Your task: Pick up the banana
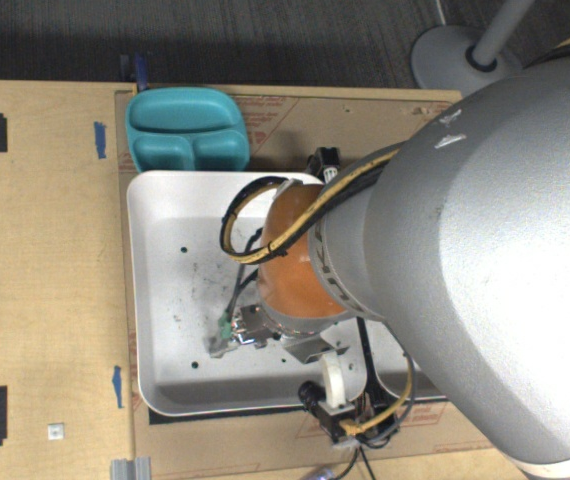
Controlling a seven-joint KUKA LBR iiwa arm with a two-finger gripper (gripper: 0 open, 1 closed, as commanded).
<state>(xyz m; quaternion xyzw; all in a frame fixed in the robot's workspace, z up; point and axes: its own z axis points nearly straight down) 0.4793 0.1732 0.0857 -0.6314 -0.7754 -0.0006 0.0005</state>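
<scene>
A robotics lab: a cardboard-covered table marked with tape, a white bin, and a grey robot arm.

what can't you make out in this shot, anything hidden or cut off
- White bin: its right part is hidden in the camera view by the arm.
- End effector: too small and cluttered to read.
- Teal tray: its lower edge sits behind the bin's rim.

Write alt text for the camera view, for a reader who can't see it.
A grey arm with an orange band reaches down into a white bin, its tool low near the bin floor. A teal tray sits beyond the bin on the bench.
</scene>
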